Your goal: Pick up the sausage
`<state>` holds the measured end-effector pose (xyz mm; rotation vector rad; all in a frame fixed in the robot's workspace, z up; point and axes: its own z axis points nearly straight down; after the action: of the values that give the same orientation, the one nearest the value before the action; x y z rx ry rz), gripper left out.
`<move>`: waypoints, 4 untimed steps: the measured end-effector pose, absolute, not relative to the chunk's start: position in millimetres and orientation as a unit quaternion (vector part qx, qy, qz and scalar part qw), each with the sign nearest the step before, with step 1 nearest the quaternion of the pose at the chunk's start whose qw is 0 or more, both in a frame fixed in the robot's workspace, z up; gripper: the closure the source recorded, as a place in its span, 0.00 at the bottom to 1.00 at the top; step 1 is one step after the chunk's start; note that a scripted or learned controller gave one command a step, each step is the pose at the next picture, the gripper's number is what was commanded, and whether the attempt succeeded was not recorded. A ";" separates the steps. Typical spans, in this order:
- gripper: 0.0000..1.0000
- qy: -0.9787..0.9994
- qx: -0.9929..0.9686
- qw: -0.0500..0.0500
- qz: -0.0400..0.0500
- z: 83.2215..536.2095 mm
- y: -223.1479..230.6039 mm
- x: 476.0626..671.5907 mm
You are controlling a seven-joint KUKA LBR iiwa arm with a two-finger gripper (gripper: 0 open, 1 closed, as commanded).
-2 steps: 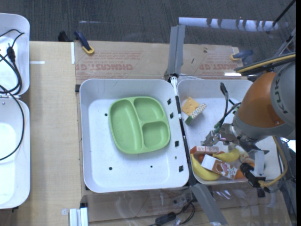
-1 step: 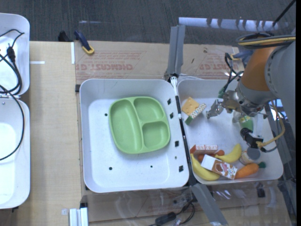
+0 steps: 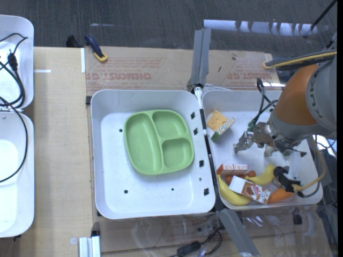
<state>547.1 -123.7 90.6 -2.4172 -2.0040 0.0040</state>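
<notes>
The sausage point(image 3: 233, 169) is a reddish-brown piece lying in the right bin point(image 3: 236, 98), near its front left, just above a yellow banana point(image 3: 231, 193). My gripper point(image 3: 245, 142) hangs over the middle of the right bin, a little behind and to the right of the sausage. It is apart from the sausage, and nothing is seen in its grasp. The grey arm with its orange band point(image 3: 298, 98) reaches in from the right.
The left bin point(image 3: 104, 159) holds a green divided plate point(image 3: 159, 141). Beside the sausage lie a second banana point(image 3: 262, 176), a small carton point(image 3: 252, 190) and an orange carrot-like piece point(image 3: 280, 195). A yellow cheese wedge point(image 3: 218, 122) sits near the divider at the back left.
</notes>
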 end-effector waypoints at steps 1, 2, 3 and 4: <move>0.00 -0.611 -0.792 0.002 0.002 100.5 -133.3 534.0; 0.00 -0.601 -0.799 0.002 0.002 90.1 -113.8 499.7; 0.00 -0.610 -0.792 0.001 0.001 90.5 -188.8 508.4; 0.00 -0.314 -0.950 0.001 0.003 90.1 -169.7 523.0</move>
<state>523.0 -169.7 90.1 -2.9812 -0.9845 0.0082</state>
